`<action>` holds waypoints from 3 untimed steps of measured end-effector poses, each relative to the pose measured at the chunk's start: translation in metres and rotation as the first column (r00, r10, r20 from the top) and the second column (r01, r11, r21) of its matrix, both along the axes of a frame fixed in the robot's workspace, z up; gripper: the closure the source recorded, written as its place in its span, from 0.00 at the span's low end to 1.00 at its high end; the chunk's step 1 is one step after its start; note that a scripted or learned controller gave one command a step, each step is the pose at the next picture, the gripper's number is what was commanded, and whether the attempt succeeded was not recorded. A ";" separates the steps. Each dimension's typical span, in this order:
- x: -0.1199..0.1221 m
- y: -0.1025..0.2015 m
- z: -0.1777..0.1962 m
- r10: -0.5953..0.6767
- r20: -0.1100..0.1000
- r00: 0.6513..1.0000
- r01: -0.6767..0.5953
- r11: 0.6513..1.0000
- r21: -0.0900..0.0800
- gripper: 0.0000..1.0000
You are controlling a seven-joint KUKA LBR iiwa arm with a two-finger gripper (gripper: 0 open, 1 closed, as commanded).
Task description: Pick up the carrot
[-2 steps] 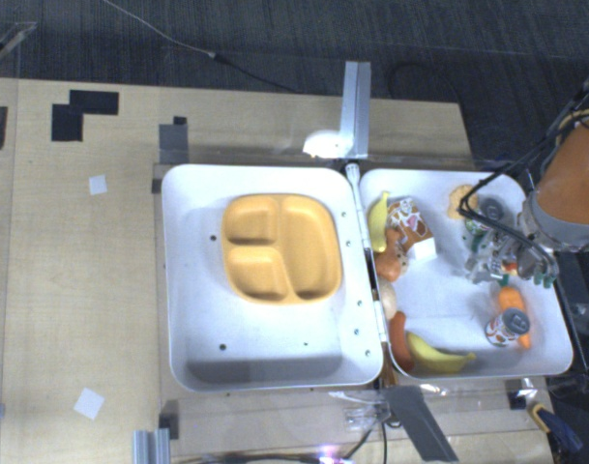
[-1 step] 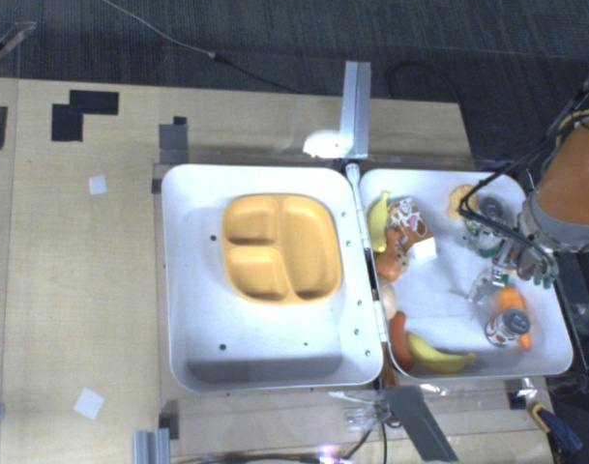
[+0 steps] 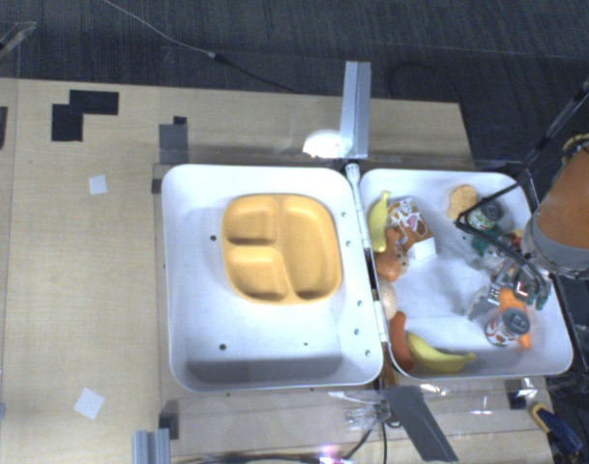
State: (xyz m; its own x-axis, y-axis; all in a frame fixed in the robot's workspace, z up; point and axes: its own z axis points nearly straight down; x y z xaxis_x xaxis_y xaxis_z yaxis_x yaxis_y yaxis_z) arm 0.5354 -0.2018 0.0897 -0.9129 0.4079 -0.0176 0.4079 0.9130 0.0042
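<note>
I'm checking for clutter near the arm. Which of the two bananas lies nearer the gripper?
The banana at the near edge of the right bin, lying flat. The other banana rests against the divider, farther from the gripper.

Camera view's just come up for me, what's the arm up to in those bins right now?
The arm's gripper is down in the right bin, near its right wall, over a small orange item that may be the carrot; a grasp cannot be confirmed. Bananas and other food lie along that bin's left side. The left bin holds a yellow divided tray, untouched.
</note>
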 end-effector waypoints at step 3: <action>-0.041 0.024 0.002 0.391 0.001 0.920 -0.391 0.920 -0.014 1.00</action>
State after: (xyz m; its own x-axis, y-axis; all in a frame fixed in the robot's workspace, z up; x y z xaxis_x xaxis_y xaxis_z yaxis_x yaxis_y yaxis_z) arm 0.4940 -0.1776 0.0912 -0.9996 0.0181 -0.0238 0.0183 0.9998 -0.0080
